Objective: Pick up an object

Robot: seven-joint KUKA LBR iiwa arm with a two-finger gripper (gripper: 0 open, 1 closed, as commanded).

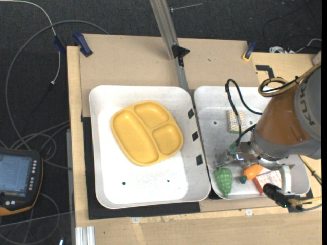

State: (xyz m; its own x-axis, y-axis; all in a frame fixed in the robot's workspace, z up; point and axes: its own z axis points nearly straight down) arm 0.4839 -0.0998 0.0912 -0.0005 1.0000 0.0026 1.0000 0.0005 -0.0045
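1. Green object (223, 181) lies at the near edge of the right bin (214, 106), with the orange object (251, 172) just beside it.
2. Gripper (231, 158) is low over them; whether it is open, closed or gripping cannot be told.
3. Nothing is visibly lifted, so the pick looks undone.
4. Yellow divided plate (147, 132) sits in the left bin (102, 137).

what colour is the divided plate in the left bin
Yellow; the plate shows clearly in the camera view.

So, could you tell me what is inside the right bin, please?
Right bin: green object, orange object, a small patterned card. The arm covers the rest.
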